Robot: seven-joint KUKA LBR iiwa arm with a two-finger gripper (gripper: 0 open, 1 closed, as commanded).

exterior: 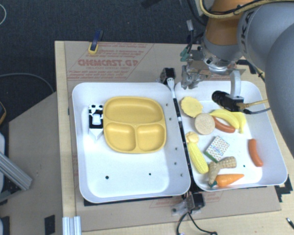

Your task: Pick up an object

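My gripper (190, 81) hangs over the back left corner of the right bin (272, 153), fingers pointing down and slightly apart with nothing between them. Just in front of it lies a pale yellow oval slice (190, 106). Further forward are a round beige biscuit (204, 124), a yellow banana (231, 116) with a red sausage (224, 127) against it, and a corn cob (197, 156). A small white and green box (218, 148), a tan peanut-shaped piece (222, 164), an orange carrot (229, 179) and a second red sausage (255, 152) fill the front of this bin.
The left bin (132, 177) holds a yellow divided plate (134, 124) and a small black and white item (95, 117) beside it. The ridge (179, 131) between the two bins runs just left of my gripper. The grey arm (279, 58) covers the back right.
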